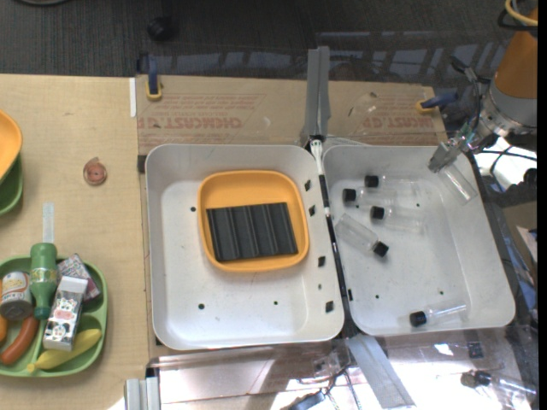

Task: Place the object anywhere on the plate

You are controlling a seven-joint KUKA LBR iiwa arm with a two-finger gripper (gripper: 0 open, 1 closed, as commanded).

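You see the orange square plate (254, 220) with its dark ribbed insert sitting mid-left bin (171, 314), bare of any object. The clear black-capped plastic vials (374, 213) lie scattered in the right bin (479, 297), so the task is undone. The gripper (447, 154) hovers over that bin's far right corner; its hold cannot be told.

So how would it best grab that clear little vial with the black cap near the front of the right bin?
Probably from straight above, fingers closing across the middle of the clear vial. It lies flat with its black cap pointing left, close to the right bin's front wall, leaving little side room.
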